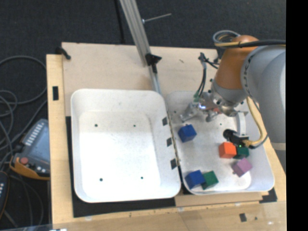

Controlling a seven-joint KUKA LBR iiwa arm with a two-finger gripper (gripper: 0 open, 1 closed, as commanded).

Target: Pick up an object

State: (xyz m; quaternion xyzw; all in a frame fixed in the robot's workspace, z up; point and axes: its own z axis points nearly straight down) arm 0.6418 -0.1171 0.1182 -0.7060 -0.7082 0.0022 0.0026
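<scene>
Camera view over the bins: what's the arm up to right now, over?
Gripper over right white bin's back edge, nothing seen between its fingers. Nearest: blue block, untouched. Orange block, purple block lie apart.

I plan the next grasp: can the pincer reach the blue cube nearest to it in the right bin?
Probably yes. The blue cube sits alone just below the pincer, with no other block crowding it.

**Site check: bench & surrounds**

Floor [57,13]: dark carpet, speckled. Bench [106,66]: pale board top, scuffed, w/ alu. rail [137,28] rising at a slant from its rear. Black cables [14,88] and pendant [33,150] lie left of bench. Lighting even.
</scene>
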